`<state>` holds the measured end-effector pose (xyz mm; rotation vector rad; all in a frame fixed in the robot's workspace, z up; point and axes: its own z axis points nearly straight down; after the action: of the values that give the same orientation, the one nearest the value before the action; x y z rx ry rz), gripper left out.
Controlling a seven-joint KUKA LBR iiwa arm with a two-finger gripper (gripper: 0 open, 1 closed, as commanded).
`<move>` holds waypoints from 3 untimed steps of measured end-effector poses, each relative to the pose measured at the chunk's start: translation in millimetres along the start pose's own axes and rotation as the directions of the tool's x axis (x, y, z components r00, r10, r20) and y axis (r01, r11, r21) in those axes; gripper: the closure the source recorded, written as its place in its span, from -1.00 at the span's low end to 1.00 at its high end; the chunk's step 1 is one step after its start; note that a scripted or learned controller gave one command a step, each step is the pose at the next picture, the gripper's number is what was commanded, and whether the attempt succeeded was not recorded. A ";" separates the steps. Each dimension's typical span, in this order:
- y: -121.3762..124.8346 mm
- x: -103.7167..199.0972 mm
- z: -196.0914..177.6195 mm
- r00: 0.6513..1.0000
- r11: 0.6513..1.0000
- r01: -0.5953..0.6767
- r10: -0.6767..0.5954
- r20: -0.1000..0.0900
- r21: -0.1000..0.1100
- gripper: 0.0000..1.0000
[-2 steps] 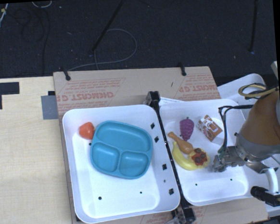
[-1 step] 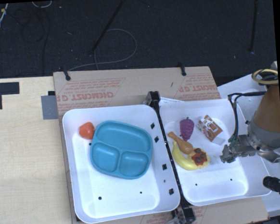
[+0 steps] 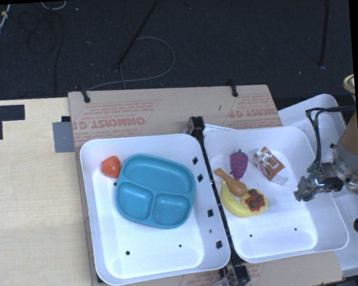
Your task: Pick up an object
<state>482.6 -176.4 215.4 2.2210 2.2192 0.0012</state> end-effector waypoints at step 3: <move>5.4 107.5 -20.3 1.000 1.000 0.005 -0.005 -0.003 0.006 1.00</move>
<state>488.1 -68.9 235.6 2.2200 2.2300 -0.0020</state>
